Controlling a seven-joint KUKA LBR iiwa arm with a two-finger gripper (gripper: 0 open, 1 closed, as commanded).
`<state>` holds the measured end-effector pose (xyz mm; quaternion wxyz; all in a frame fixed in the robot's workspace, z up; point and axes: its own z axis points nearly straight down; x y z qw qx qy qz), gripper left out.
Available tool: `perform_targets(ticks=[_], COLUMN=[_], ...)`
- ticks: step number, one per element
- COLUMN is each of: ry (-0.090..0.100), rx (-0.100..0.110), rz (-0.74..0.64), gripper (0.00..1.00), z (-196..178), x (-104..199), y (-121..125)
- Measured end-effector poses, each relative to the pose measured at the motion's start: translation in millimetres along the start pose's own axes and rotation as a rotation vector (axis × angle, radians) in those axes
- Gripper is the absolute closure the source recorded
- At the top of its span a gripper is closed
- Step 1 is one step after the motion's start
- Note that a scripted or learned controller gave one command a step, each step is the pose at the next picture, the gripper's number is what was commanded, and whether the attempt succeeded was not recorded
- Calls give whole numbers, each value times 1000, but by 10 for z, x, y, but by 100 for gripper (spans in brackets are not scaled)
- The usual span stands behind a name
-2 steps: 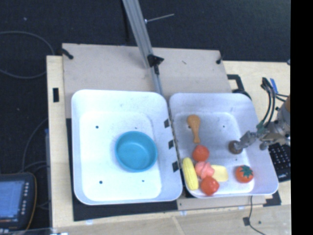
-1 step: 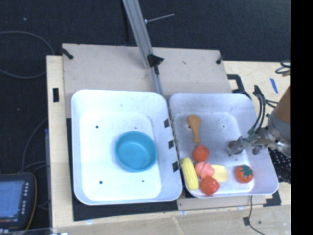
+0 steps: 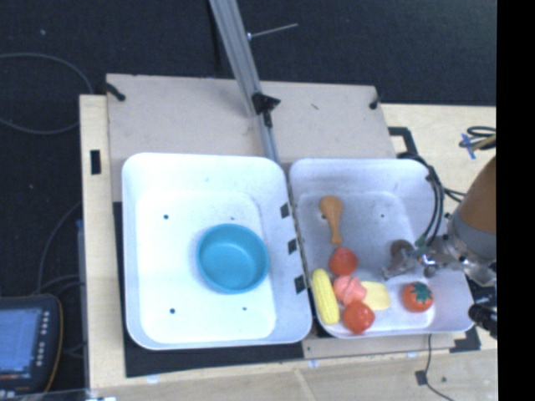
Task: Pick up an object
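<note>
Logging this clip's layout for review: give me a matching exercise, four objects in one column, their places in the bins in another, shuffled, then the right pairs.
Objects:
1. blue bowl
2. corn cob
3. drumstick
4. strawberry

Places:
A. right bin, far half, lying apart from the rest
B. right bin, near right corner, below the gripper
C. left bin, near its middle
D. right bin, along the near left wall

Pairs: 1-C, 2-D, 3-A, 4-B
</note>
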<state>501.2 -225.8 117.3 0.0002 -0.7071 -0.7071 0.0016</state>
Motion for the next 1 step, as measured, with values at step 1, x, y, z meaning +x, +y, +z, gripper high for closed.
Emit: perform_targets(ticks=[1], ry=[0], rx=[-2], rz=[4], gripper=[0], z=[166], x=[-17], y=[3])
